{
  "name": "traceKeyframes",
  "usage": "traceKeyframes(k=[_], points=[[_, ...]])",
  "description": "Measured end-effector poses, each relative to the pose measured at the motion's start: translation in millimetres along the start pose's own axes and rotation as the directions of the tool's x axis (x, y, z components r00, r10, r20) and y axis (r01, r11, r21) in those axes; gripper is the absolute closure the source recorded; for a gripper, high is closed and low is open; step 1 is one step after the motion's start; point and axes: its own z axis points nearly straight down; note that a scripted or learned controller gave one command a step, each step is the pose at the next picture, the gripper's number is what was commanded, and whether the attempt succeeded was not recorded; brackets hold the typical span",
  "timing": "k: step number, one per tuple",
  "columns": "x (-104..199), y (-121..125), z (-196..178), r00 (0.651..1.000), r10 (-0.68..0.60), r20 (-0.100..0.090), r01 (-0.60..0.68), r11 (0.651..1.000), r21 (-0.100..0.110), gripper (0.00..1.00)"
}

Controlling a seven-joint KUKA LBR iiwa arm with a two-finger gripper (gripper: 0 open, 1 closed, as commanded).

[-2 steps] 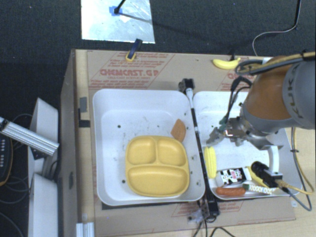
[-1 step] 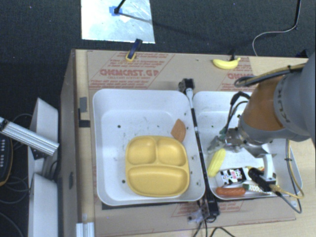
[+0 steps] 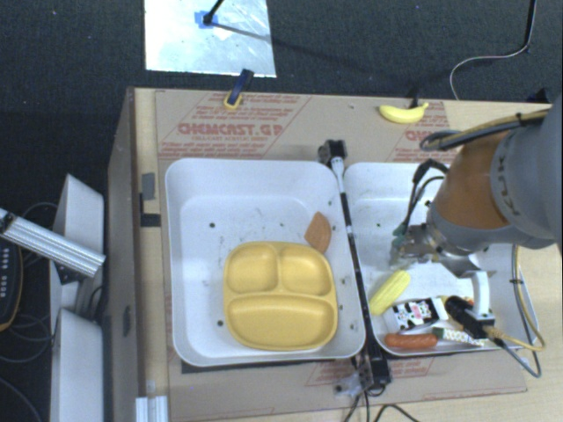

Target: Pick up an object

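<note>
2 white bins: left bin (image 3: 198,236), right bin (image 3: 378,192). In left bin: 1 yellow divided tray (image 3: 280,295), 1 brown piece (image 3: 318,231). In right bin: 1 corn cob (image 3: 389,291), 1 red sausage (image 3: 410,342), 1 black/white carton (image 3: 415,312). Behind right bin: 1 banana (image 3: 402,111).

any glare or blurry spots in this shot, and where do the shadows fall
Camera view: strong glare on the shiny sheet lying on the dark floor above the bench; even, soft light across both white bins, with only faint shadows under the yellow divided plate; the arm looks slightly soft at its edges, and the hand is too murky to read.
</note>
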Motion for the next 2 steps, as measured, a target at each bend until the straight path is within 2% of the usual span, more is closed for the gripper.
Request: traceKeyframes(k=[1, 2], points=[[0, 0, 0, 1.0, 0.0, 0.0, 0.0, 1.0, 0.0, 0.0], [-3, -50, 10, 1.0, 0.001, 0.0, -0.001, 1.0, 0.002, 0.0]])
